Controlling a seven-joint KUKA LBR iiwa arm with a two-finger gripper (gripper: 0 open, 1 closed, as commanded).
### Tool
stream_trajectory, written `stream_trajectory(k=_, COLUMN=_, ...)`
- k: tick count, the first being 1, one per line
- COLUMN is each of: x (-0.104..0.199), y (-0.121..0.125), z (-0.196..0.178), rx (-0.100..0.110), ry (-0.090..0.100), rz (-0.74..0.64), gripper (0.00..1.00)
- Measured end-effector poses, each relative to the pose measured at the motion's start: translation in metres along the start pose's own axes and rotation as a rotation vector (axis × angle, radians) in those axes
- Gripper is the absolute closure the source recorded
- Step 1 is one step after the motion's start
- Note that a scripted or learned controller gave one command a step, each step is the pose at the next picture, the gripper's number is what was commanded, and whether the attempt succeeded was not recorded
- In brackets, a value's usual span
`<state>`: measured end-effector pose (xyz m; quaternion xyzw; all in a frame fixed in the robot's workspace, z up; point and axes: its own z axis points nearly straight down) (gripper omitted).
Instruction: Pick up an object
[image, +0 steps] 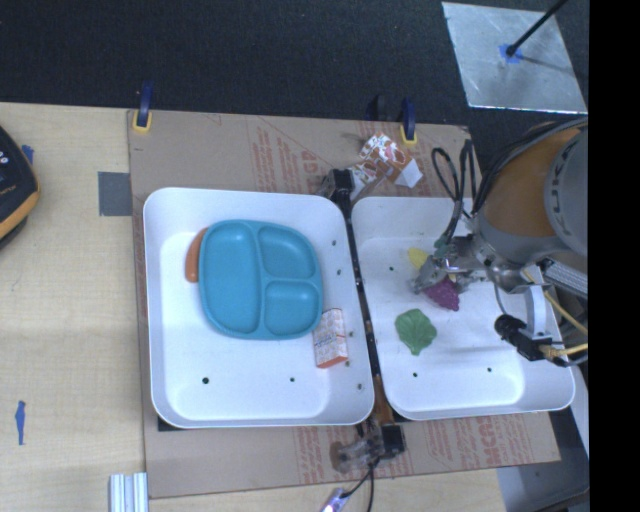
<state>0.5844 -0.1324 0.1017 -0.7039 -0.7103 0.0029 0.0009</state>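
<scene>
Desk (70, 330): a pale wood surface fills the frame below a dark strip along the top; a brown cardboard sheet (240, 150) lies on it under both bins, clipped at its top edge.
Left bin (250, 400): a shallow white tray at centre-left of the frame, edge to edge with its twin.
Right bin (470, 395): a matching white tray at centre-right, its upper right corner covered by the arm.
Arm (535, 195): grey with an orange band, it enters from the right edge at mid-height and reaches over the right bin.
Blue plate (262, 279): a teal divided dish with three compartments lies flat in the upper middle of the left bin.
Orange object (191, 256): a slim piece shows just beside the plate's left rim, partly tucked under it.
Packet (331, 338): a small printed sachet lies in the left bin at the plate's lower right, near the bin's right wall.
Green object (415, 330): a leafy lump rests in the middle of the right bin, below the hand and apart from it.
Hand (443, 277): it hangs low in the upper part of the right bin, right at the purple object; whether it is open or closed cannot be told.
Purple object (444, 294): a small magenta piece sits at the tip of the hand, above right of the green object.
Yellow object (418, 257): a small scrap lies just upper left of the hand.
</scene>
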Motion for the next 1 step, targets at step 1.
stream_trajectory(k=1, x=0.0534, y=0.0396, z=-0.0912, rx=-0.004, ry=0.004, rz=0.005, gripper=1.00)
